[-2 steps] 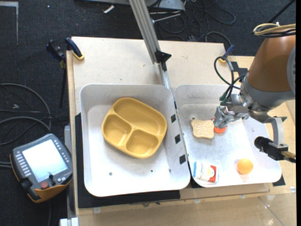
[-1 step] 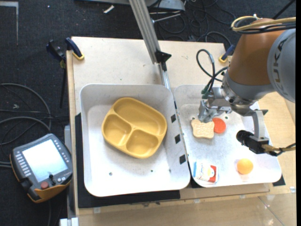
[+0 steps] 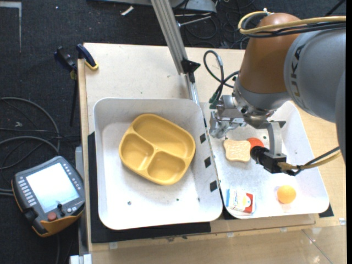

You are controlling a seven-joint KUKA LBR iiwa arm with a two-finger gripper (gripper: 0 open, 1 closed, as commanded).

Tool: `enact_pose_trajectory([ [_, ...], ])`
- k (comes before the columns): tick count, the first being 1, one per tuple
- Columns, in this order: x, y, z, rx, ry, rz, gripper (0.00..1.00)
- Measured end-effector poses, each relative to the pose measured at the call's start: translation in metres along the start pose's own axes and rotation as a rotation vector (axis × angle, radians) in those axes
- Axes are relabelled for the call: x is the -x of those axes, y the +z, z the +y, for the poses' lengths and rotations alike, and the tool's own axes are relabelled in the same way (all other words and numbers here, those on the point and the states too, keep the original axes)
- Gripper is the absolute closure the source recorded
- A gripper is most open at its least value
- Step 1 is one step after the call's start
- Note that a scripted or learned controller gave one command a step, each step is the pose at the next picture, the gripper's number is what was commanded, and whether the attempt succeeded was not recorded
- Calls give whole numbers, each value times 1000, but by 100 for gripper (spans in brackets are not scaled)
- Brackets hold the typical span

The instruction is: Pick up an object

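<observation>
The right bin (image 3: 308, 147) holds a slice of toast (image 3: 237, 150), a small red object (image 3: 254, 143) just right of it, an orange ball (image 3: 286, 194) and a white, blue and red carton (image 3: 240, 201) at the front edge. My gripper (image 3: 216, 126) hangs low at the bin's left side, above and slightly left of the toast. Nothing shows in its grasp. The grey arm with its orange band (image 3: 269, 48) covers the bin's back half. A black part on the wrist (image 3: 268, 160) sits beside the red object.
A yellow divided plate (image 3: 157, 148) lies in the left bin (image 3: 110, 202). A slanted metal pole (image 3: 170, 32) rises behind the wall between the bins. A clamp (image 3: 82, 56) rests on the bench's far left corner. A teach pendant (image 3: 47, 194) lies left of the bench.
</observation>
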State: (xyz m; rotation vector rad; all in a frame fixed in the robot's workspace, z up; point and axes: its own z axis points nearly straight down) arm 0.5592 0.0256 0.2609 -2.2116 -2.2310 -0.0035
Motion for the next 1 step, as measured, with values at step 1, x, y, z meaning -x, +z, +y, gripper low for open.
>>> enact_pose_trajectory([
  [1,-49,11,25,0,1,-1,100],
])
